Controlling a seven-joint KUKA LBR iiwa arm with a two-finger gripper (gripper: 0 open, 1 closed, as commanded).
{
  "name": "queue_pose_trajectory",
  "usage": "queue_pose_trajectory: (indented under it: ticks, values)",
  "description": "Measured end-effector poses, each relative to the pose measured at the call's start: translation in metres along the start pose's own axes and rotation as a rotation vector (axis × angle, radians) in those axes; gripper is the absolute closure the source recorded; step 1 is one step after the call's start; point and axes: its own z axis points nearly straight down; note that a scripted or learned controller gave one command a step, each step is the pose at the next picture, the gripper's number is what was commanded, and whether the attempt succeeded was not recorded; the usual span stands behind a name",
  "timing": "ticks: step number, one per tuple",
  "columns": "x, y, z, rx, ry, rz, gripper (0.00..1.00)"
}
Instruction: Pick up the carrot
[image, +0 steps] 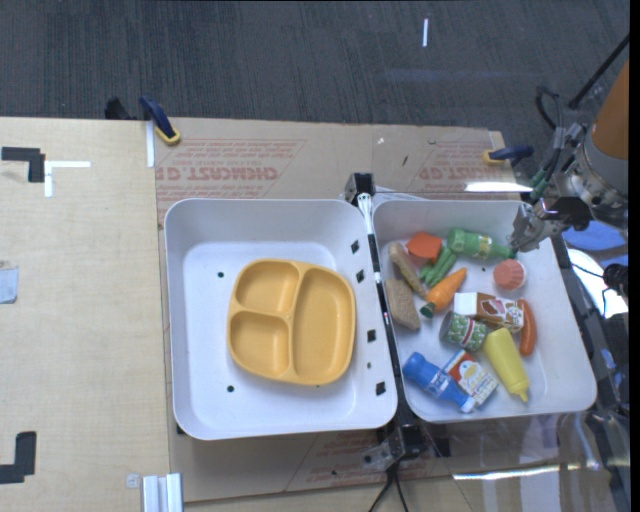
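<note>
carrot: in the right bin, upper-middle of the toy pile, touching a green piece and a brown bread-like piece
carrot axis: slanted, green top lower-left, orange tip upper-right
gripper: over the bin's upper-right corner, just beside the green bottle
gripper state: cannot tell, too small and dark
carrot from gripper: left and a bit toward the near edge, several toys between
left bin: holds yellow divided plate
</note>
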Motion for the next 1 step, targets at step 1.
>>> queue_pose_trajectory:
  ticks: [1]
  values:
    - [0.006,0.0092,0.1245,0.002,0.001,0.176,0.0]
